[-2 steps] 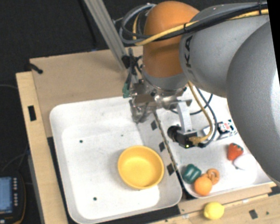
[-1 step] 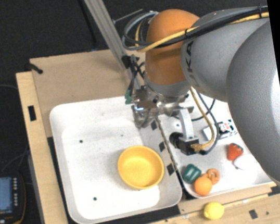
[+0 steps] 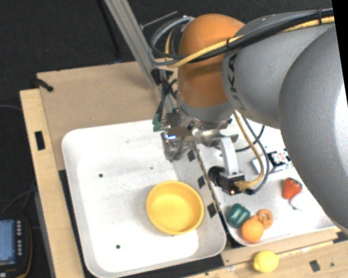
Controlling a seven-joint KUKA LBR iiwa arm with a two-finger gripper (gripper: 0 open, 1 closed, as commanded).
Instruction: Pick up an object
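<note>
Task not yet done: nothing is seen held. The two-finger gripper [image 3: 176,140] is placed over the left shallow white bin [image 3: 89,181], near its right wall and apart from the round yellow plastic bowl [image 3: 175,207]. Gripper state can't be told. A green block [image 3: 237,213], round orange fruit [image 3: 252,230] and small red object [image 3: 291,188] lie untouched in the right shallow white bin [image 3: 307,215]. Approach, grasp and lift are judged still to be done.

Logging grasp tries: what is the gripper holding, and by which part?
Cannot be told: the gripper hangs above the left shallow white bin, no object seen in its grip; the round yellow bowl lies apart.
</note>
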